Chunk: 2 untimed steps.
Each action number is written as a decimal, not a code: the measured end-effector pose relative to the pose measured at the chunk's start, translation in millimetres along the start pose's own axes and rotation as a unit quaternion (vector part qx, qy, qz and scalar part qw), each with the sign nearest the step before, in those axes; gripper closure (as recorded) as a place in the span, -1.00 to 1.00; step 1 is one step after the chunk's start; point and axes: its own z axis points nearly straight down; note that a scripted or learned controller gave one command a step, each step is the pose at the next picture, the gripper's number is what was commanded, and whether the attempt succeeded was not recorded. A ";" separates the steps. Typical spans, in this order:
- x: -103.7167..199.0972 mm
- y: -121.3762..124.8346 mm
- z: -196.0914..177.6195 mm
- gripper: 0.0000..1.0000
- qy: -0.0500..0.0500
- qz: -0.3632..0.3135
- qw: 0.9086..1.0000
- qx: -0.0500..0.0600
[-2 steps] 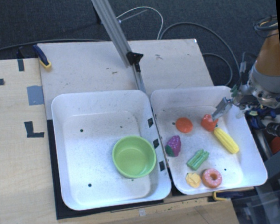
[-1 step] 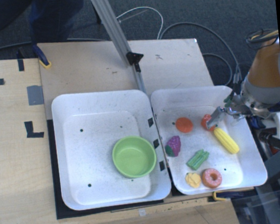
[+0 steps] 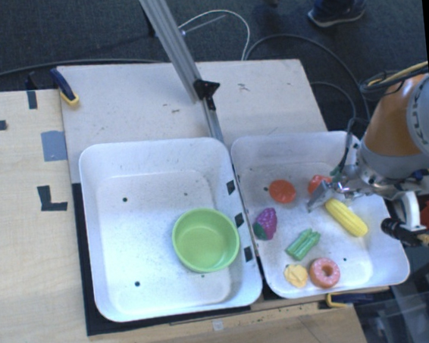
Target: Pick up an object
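Corn (image 3: 346, 217), a yellow toy cob, is the likeliest pick: it lies in the right bin (image 3: 288, 145), right-hand part, just below and touching or nearly touching the tool (image 3: 329, 188). Long axis runs diagonal, upper-left end near the tool tip, lower-right end toward the bin's right wall. Tool sits low over the bin at the arm's end, coming in from the right, orange band above it; too small and blurred to say if it is open or closed, and nothing is visibly held, so cannot tell. A small red piece (image 3: 316, 183) lies right at the tool's left side, contact unclear. Other candidates all lie to the tool's left or lower-left: orange-red round toy (image 3: 281, 191) near, purple grape-like toy (image 3: 266, 222) further left by the divider, green bean-like toy (image 3: 303, 243) below-left, yellow small toy (image 3: 295, 275) and pink donut (image 3: 324, 272) at the bin's front edge. Left bin (image 3: 123, 169) holds a green bowl (image 3: 205, 239), well apart from the tool. Judgement: the move turns on corn being directly under/front-right of the tool with a slanted axis, so the grasp should close across that diagonal, not along it; the red piece beside it could get nudged or grabbed instead. Bins rest on the worktop (image 3: 14, 150).
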 end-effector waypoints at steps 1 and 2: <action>0.6 1.6 -13.7 1.00 0.000 -0.001 1.000 -0.002; 5.7 11.0 -63.4 1.00 -0.001 -0.001 1.000 -0.006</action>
